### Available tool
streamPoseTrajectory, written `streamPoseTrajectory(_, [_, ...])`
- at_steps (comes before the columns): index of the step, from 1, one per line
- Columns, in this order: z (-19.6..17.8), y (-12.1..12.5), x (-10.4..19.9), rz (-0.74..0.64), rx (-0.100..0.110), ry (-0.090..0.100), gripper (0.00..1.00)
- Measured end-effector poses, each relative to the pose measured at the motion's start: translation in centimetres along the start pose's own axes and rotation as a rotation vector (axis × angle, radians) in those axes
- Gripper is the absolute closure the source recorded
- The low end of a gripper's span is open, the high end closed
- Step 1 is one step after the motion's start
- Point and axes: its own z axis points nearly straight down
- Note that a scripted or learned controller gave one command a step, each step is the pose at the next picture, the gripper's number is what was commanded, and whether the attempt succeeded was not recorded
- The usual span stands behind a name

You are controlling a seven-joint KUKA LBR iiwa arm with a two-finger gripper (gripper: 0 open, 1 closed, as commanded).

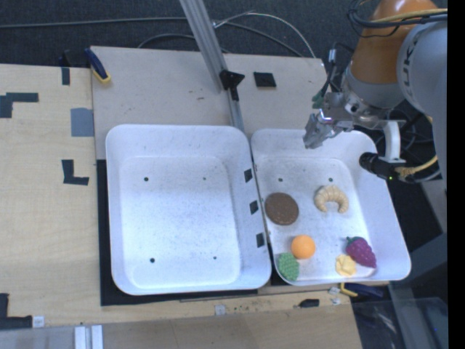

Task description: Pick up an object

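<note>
We are hanging our gripper (317, 138) over the far rim of the right bin (385, 209) — we cannot tell its state. The croissant (332, 198) is lying nearest below. The toys are sitting close together, so we could be bumping one away.

the grey arm (425, 57) bends down from its orange band (389, 31), ending in the gripper (317, 135) at its lower left, tilted downward with nothing visible between its tips.
</note>
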Motion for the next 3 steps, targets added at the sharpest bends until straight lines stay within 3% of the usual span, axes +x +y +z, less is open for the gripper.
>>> streamPoseTrajectory(2, [2.0,-1.4,10.9,-0.005,0.004,0.001,1.0])
streamPoseTrajectory(3, [1.0,-2.0,15.8,-0.004,0.003,0.0,1.0])
